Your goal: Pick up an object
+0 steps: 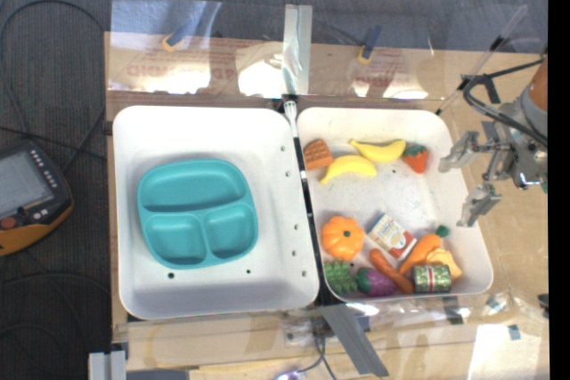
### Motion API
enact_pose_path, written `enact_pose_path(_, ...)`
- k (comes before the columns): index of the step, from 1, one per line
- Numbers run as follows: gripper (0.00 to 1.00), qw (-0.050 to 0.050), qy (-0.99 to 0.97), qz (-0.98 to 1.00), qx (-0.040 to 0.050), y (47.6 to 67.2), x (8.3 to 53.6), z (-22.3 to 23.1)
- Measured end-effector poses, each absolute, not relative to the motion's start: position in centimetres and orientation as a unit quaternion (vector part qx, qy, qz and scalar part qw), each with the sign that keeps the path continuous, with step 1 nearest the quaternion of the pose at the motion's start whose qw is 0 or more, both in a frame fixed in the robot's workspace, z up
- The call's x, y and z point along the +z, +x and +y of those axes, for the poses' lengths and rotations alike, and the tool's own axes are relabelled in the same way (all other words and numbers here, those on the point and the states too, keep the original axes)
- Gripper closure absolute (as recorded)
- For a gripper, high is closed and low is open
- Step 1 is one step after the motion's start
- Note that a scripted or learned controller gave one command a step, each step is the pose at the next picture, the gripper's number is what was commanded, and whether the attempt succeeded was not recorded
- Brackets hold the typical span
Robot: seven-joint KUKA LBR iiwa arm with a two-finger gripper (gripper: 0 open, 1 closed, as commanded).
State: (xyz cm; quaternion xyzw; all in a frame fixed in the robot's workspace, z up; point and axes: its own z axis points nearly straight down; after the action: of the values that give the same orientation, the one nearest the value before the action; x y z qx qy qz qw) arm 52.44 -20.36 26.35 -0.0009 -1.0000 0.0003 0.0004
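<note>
Gripper (472, 182): grey metal, two fingers spread apart, nothing between them, positioned over the right rim of the right bin (445, 125). Both bins are shallow, white, smooth plastic with rounded corners, set side by side on the tabletop (125, 67).

Left bin (134, 280): holds one teal tray (198, 211), glossy, rounded, with three compartments.

Right bin contents, all toy food:
- two curved yellow bananas (378, 149), far centre, one touching the other;
- ribbed orange pumpkin (343, 237), near left;
- small printed carton (390, 237), just right of the pumpkin;
- tapered carrot (420, 250), near right;
- cylindrical labelled can (431, 278), near right corner.
</note>
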Motion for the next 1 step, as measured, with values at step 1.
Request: enact_pose_path(1,0.0,-0.007,-0.009,-1.0,0.0024,50.65,12.55,-22.23)
